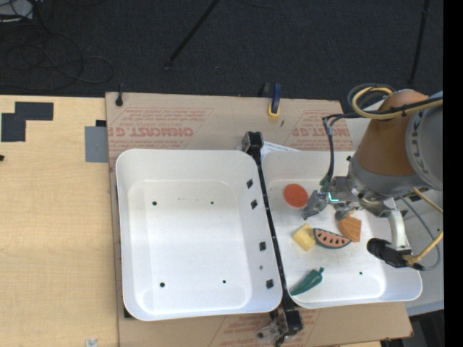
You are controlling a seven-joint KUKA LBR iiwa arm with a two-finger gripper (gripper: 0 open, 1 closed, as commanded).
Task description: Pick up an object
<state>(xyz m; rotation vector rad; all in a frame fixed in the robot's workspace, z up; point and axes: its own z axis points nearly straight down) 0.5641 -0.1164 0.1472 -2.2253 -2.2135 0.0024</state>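
In the right bin [376,284] lie a round red-orange piece [294,194], a yellow wedge [304,237], a watermelon slice [332,238], an orange-brown piece [351,228] and a green pepper-like piece [307,281]. My gripper [327,207] hangs low over the bin's middle, just right of the red piece and above the watermelon slice. Its fingers [314,207] look spread, with nothing visible between them.
The left bin [134,194] stands beside the right one, a black divider [262,215] with clips between them. The arm's orange band [387,147] and grey wrist cover the right bin's far right part. Cables loop off the wrist.
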